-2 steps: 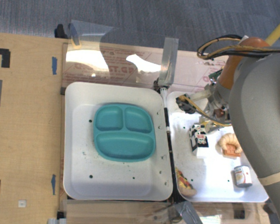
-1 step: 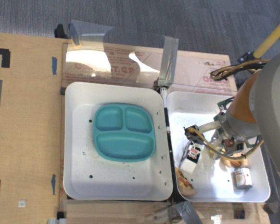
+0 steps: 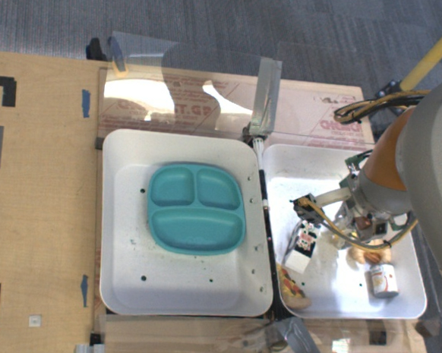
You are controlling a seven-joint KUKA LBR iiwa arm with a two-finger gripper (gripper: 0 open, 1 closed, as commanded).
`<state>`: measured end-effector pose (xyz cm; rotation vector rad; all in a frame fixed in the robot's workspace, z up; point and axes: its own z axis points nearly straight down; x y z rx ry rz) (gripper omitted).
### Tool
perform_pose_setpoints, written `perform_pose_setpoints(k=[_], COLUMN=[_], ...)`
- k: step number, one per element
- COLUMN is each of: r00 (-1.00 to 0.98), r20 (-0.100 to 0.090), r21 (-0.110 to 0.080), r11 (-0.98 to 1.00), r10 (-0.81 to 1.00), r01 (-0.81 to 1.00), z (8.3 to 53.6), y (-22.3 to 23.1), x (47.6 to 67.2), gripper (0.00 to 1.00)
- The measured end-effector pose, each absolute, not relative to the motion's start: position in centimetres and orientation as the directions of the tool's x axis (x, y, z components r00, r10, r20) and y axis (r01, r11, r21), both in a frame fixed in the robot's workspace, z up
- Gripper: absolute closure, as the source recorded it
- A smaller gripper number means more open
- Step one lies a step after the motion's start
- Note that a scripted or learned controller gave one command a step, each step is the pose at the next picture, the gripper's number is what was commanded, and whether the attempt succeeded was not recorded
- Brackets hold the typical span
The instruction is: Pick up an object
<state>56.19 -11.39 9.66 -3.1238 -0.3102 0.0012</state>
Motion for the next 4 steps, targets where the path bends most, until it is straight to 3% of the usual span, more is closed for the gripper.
perform_pose_setpoints(k=[1, 2, 3, 4], r00=[0.98, 0.979, 0.978, 0.975], r20=[0.004, 0.01, 0.008, 0.0], r21=[-0.002, 0.001, -0.003, -0.001], r11=[-0.98, -0.979, -0.978, -0.975], r10=[0.198, 0.206, 0.208, 0.221], r01=[0.198, 0.206, 0.208, 0.221], z=[8.8, 8.8, 18.9, 8.7], y=[-9.8, -9.7, -3.9, -11.8], x=[49.4, 48.6, 58.3, 50.0], gripper=[1.0, 1.0, 1.0, 1.0])
